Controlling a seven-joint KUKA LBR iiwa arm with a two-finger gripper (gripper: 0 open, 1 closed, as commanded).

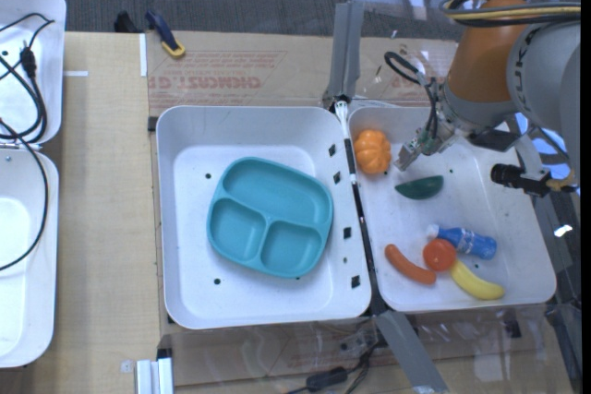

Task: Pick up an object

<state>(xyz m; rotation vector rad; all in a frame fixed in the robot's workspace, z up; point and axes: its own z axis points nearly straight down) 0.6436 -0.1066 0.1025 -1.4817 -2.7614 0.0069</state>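
While scanning the right bin, find the gripper low over its far half, hanging from the grey arm with the orange band. Cannot tell whether it is spread or closed; too small and blurred at the tip. See nothing held there.

Just left of the gripper, apart from it, find a small orange pumpkin near the wall shared by the two bins. Just below the gripper, toward the near side, spot a dark green piece lying flat, close but not clearly touching. Well nearer the camera than the gripper, note a cluster: a blue bottle on its side, a red ball touching it, an orange-red sausage shape just left of the ball, and a yellow banana nearest the front rim.

Far left of the gripper, in the left bin, see a teal divided plate lying flat.
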